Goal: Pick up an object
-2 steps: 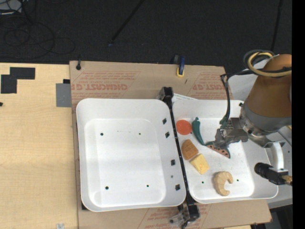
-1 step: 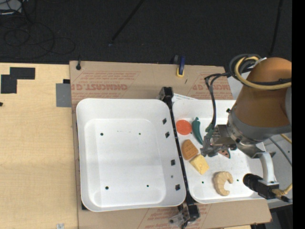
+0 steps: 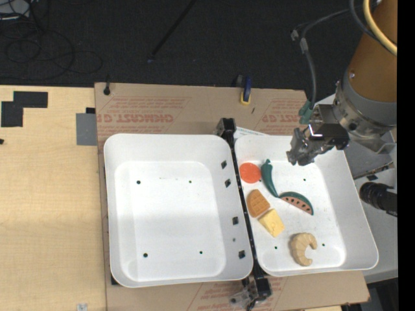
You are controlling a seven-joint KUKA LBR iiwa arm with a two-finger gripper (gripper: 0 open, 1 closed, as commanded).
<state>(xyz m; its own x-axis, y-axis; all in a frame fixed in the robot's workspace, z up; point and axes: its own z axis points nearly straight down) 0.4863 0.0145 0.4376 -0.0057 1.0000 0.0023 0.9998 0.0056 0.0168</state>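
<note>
With nothing between its fingers, whose spread I cannot tell, the gripper [image 3: 299, 155] is hovering over the right bin [image 3: 353, 222], apparently approaching, so next it needs lowering onto one object, perhaps the green pepper [image 3: 268, 179] beside the tomato [image 3: 250, 172].

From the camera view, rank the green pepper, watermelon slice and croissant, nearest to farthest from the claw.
1. Green pepper, just below-left of the claw, in the right bin's upper part.
2. Watermelon slice, mid-bin, lower down.
3. Croissant, near the bin's bottom edge.
</note>
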